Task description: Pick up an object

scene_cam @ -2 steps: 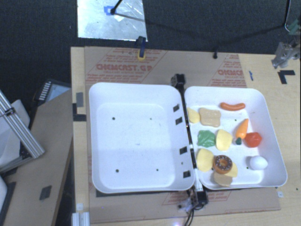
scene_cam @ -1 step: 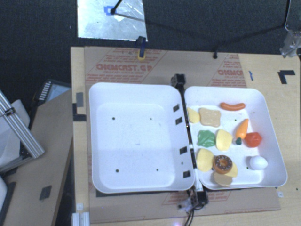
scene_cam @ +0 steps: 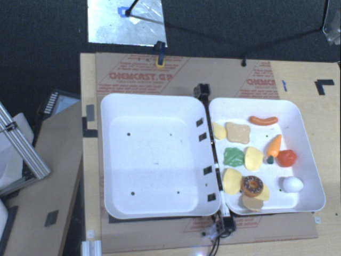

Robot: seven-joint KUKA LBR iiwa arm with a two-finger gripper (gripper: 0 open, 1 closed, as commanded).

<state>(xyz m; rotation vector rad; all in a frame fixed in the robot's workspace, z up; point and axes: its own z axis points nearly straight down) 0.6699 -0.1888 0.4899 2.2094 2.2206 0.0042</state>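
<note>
Lying in the right bin (scene_cam: 306, 143) are a dozen or so small toy foods, any of which could serve as the object to pick. The sausage (scene_cam: 263, 120) is sitting apart near the far wall, looking light, stiff and smooth; taking it across its narrow middle seems the safest hold. The white egg (scene_cam: 291, 184) is resting near the front right corner and is probably slippery, likely to squirt out of a pinch. The carrot (scene_cam: 274, 144) and tomato (scene_cam: 286, 158) are sitting just beside each other, and the doughnut (scene_cam: 252, 185) is overlapping yellow pieces, so those are looking crowded. The left bin (scene_cam: 154, 159) is adjoining on the desk (scene_cam: 224, 73). I cannot tell the end effector's state.
</note>
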